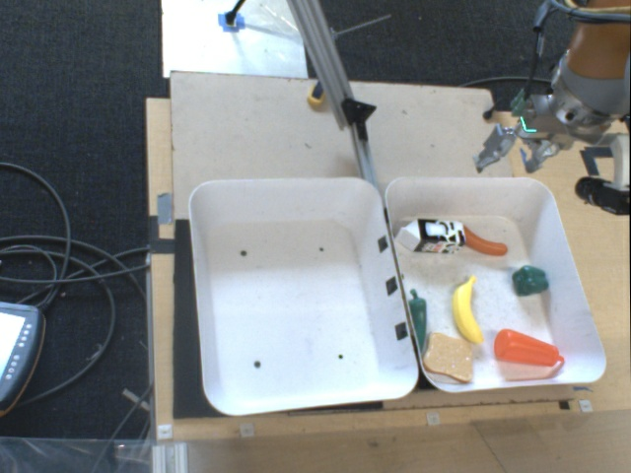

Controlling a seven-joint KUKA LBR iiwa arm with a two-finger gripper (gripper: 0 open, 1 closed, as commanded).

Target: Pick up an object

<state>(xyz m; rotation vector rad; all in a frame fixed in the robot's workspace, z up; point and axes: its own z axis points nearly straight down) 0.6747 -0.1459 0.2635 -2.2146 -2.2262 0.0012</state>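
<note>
Gripper [519, 152] hangs with fingers spread and nothing between them, above the right bin [569, 244] rim at its 12 o'clock; candidate objects crowd that bin, so descending onto the milk carton [432, 235] touching the orange sausage [485, 242] risks a glancing, failed pinch.

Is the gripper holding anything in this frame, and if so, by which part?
Nothing is held. The gripper hangs open above the bench, beyond the far rim of the right bin.

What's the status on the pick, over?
End effector open, holding nothing, above the right bin's far rim. Banana, carrot, pepper, toast lie in bin. Nothing blocking.
</note>
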